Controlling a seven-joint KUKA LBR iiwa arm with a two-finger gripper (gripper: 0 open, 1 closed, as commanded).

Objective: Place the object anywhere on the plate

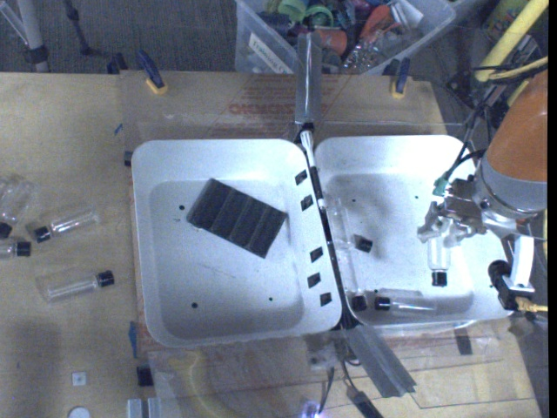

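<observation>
Overhead slanted view of the desk (61, 120) with two shallow white bins side by side. The arm (522, 138) (grey, with an orange band above the wrist) enters from the right and hangs over the right bin (392, 159), its wrist pointing downward. The hand (438, 252) is closed on a clear vial (438, 264) with a black cap, held upright, cap down, between the fingers near the bin's right side. The vial's cap stands just above or on the bin floor; which cannot be told.

The left bin (165, 168) holds the plate (238, 217), a dark, ribbed, rectangular slab lying flat and turned at an angle, well apart from the hand. In the right bin a second clear vial (396, 303) lies along the front wall, and a small black piece (364, 246) lies near the divider. Further vials (74, 283) lie loose on the desk to the left. A clear tub (344, 11) of coloured objects stands behind the bins.
</observation>
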